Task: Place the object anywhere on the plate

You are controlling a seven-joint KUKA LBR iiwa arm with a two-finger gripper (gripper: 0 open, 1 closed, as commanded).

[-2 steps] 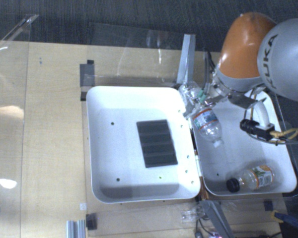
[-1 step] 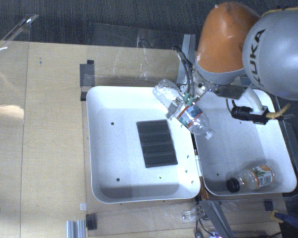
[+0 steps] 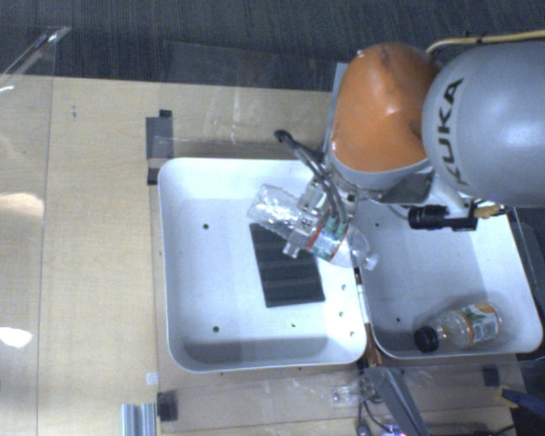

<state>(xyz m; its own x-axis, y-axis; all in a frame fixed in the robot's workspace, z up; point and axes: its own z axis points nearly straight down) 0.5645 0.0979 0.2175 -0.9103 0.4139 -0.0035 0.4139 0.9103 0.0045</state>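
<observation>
A crumpled clear plastic bottle [image 3: 274, 207] with a red and blue label hangs over the left bin, lying crosswise. My gripper [image 3: 309, 222] reaches down from the orange wrist and is shut on the bottle's middle. The bottle's ends stick out on both sides of the fingers. Just below it, a dark ribbed rectangular plate [image 3: 289, 275] lies flat on the left bin's floor. The bottle overlaps the plate's upper edge in this view. How high the bottle hangs above the plate I cannot tell.
The left white bin [image 3: 200, 316] holds the plate. In the right white bin [image 3: 409, 289], a second clear bottle [image 3: 459, 327] with a black cap lies near the front wall. The arm's large grey body covers the right bin's far part.
</observation>
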